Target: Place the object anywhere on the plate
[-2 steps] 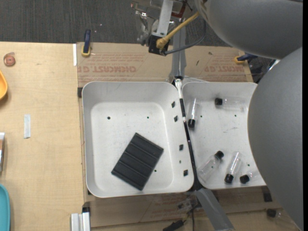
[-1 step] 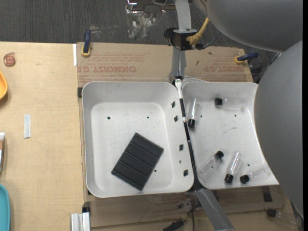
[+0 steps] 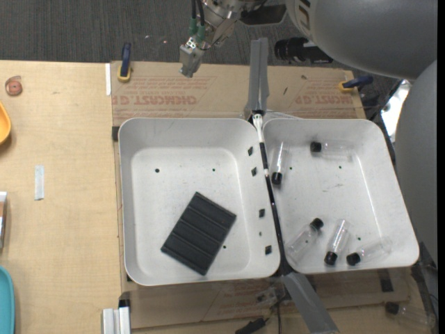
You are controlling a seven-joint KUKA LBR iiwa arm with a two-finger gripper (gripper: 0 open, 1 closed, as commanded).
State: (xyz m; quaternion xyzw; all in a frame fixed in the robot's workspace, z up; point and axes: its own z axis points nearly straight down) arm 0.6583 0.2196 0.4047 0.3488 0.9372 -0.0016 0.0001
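Note:
A black ribbed rectangular plate point(image 3: 199, 232) lies flat and turned at an angle in the lower middle of the left bin point(image 3: 139, 186). Several clear vials with black caps lie in the right bin point(image 3: 375, 179). One vial point(image 3: 278, 160) rests against the left wall, another vial point(image 3: 323, 146) sits near the back, and a cluster of vials point(image 3: 336, 241) lies at the front. My gripper point(image 3: 189, 60) hangs high beyond the back edge of the left bin, over the cardboard, far from the plate and the vials. Nothing shows beneath it.
Brown cardboard point(image 3: 229, 92) lies behind the bins, held by a blue clamp point(image 3: 126, 53) and an orange clamp point(image 3: 351, 84). A metal divider point(image 3: 259, 82) runs between the bins. The big grey arm point(image 3: 375, 19) fills the upper right. An orange object point(image 3: 3, 127) sits at the left edge.

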